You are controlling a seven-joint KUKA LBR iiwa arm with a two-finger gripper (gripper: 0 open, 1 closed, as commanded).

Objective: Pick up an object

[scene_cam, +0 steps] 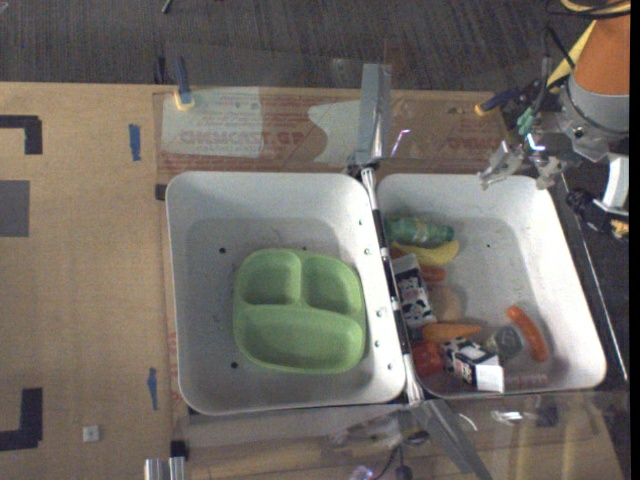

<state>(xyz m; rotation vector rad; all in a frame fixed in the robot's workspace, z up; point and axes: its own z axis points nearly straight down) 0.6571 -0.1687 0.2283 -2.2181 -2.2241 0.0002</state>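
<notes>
bench [80, 268]: plywood, blue tape | floor [300, 8]: dark carpet | jaws [520, 166]: open, holding nothing

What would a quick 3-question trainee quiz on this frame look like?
1. True or false: the green tray lies in the left bin.
2. Which bin holds the banana? A) left B) right
3. Fill in: the gripper hovers over the right bin's far ___ corner.

Key: 1 true. 2 B, the banana lies near the divider, beside a carrot and a sausage. 3 right.
</notes>
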